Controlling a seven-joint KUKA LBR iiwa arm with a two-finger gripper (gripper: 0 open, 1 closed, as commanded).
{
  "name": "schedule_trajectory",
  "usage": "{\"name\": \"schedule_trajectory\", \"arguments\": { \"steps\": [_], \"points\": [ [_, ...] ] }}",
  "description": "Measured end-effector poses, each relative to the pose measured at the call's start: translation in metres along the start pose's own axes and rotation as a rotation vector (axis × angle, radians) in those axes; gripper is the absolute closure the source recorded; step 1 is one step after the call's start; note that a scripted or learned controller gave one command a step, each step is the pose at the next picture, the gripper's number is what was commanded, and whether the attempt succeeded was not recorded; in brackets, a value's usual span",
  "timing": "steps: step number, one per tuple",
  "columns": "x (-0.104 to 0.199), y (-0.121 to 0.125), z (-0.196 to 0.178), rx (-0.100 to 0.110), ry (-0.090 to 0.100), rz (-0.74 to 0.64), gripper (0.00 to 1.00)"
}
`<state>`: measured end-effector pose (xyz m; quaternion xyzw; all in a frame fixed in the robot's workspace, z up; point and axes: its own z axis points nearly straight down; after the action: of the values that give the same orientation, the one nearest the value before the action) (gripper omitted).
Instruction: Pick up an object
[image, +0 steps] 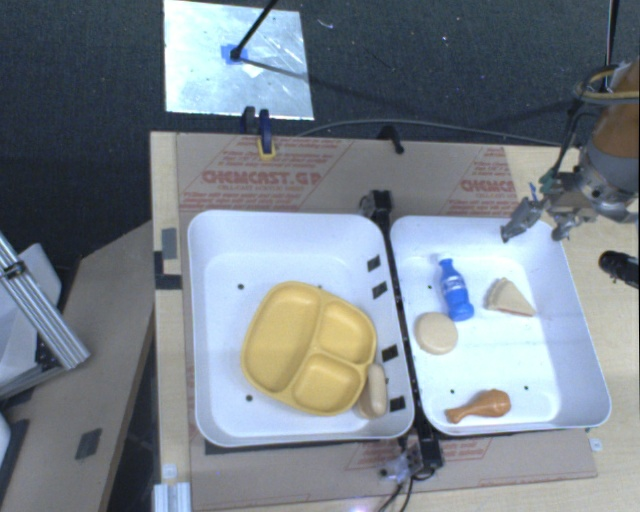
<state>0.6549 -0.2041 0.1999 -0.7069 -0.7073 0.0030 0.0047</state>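
Observation:
The right bin holds a blue bottle, a tan wedge, a round beige disc and a brown drumstick. My gripper hangs open above the bin's far right corner, its two fingers spread apart with nothing between them. It is up and to the right of the bottle and above the wedge. The arm comes in from the right edge.
The left bin bears a yellow divided tray; a beige roll-shaped piece lies by its lower right edge. A black clip strip runs between the bins. A foil sheet lies at the back.

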Motion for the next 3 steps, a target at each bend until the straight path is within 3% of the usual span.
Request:
{"name": "schedule_trajectory", "arguments": {
  "steps": [1, 2, 3],
  "points": [
    [0.001, 0.003, -0.009, -0.013, -0.003, -0.003, 0.00],
    [0.000, 0.012, 0.049, -0.010, -0.003, -0.006, 0.00],
    [-0.002, 0.004, 0.096, -0.010, -0.003, -0.001, 0.00]
  ]
}}
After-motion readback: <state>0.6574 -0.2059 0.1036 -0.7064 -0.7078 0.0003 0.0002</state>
